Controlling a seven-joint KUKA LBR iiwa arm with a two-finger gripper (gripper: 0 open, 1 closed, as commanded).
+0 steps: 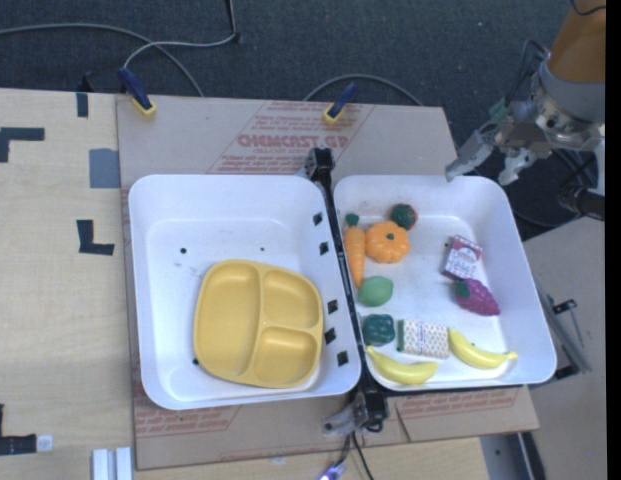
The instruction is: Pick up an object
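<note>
I see the tool (484,158) hanging over the far right corner of the right bin (520,258), its two fingers spread apart with nothing between them. In that bin a carrot (355,256) lies along the left wall, green top toward the far edge, beside an orange pumpkin (387,242). Two bananas (402,369) lie lengthwise along the near wall, a purple piece (476,296), possibly grapes, near the right wall. The left bin (165,268) holds a yellow divided tray (258,323).

The arm (580,38) is cut off by the frame's upper right corner. Print on the small packet (461,259) and wrapped block (425,339) is too small to read.
</note>
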